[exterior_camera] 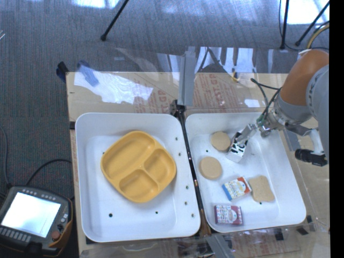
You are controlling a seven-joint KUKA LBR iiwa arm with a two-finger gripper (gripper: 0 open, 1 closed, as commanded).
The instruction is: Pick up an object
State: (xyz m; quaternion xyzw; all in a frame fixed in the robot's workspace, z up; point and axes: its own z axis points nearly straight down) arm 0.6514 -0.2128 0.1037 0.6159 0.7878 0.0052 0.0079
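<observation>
Gripper (237, 149) low in the right bin (285, 160), slanted down and left from the wrist; arm (301, 90) enters from the right, orange band up by the bin's far right corner. At this size I cannot tell how the fingers stand, or whether anything is between them. Fingertips sit just beside the far round cookie (220, 141), on its right. Second round cookie (210, 167) lies nearer, close below the first. Small carton (236, 188) near mid-bin, tan slice (262, 188) just to its right, red packet (228, 214) near the front edge. Bare floor along the right wall. Left bin (91, 138) holds a yellow divided tray (138, 165), set at a slant, with bare margin around it.
</observation>
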